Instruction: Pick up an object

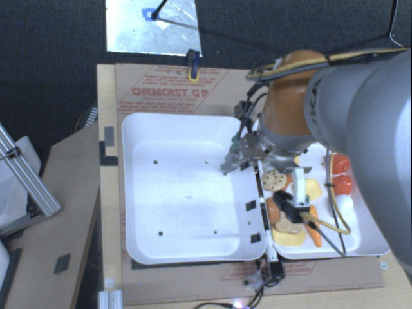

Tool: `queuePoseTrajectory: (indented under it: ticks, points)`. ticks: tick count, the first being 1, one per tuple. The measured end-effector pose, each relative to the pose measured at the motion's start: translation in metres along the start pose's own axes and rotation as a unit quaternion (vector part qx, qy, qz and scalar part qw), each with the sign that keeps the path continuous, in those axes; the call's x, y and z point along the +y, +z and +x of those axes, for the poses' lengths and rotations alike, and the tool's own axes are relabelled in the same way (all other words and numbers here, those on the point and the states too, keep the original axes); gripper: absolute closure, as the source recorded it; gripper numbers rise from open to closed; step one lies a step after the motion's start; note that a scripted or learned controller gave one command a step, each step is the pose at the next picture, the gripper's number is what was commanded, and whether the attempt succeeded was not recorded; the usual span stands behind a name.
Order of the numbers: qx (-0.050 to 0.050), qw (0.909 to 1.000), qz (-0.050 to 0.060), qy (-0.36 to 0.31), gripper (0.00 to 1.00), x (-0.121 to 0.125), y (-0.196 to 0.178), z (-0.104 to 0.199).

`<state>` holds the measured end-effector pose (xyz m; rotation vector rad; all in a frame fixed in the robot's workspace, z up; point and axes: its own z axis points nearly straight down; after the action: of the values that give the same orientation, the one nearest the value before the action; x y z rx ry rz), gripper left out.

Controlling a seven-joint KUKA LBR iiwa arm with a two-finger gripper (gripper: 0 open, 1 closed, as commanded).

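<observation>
Reaching in from the right is the big grey arm (pixel 360 127), with an orange band (pixel 293 95) just above its wrist. It hides the far part of the right bin. Under it all lies a brown cardboard sheet (pixel 167 89) with red letters. Both bins sit on it side by side, and their walls meet in the middle.

The left bin (pixel 187 198) shows the most. Its white floor is wide and open, with just a few tiny dark dots on it. The right bin (pixel 358 232) holds a bunch of little toy foods, packed close together with not much room between them.

A pale yellow piece (pixel 290 238) lies by the near wall, and an orange carrot (pixel 313 235) lies just beside it. Two red pieces (pixel 342 175) sit one behind the other next to the arm, with a white egg shape (pixel 346 205) just in front of them. A small yellow piece (pixel 313 189) is in the middle. A round cracker (pixel 273 180) with dark dots lies close to the wall between the bins.

The gripper (pixel 233 161) is over the right side of the left bin, near the far corner and close to that middle wall. The round cracker is the toy nearest to it, just across the wall. I cannot tell if the gripper is open or closed, or if it has hold of anything.

A little blue and yellow clamp (pixel 192 66) grips the far edge of the cardboard sheet
</observation>
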<state>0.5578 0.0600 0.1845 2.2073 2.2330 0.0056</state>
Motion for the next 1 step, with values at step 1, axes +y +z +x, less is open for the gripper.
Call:
queuePoseTrajectory:
  ticks: [1]
  points:
    - [-0.006, 0.9999, -0.008, 0.009, 0.00, -0.0125, 0.0487, 0.0194]
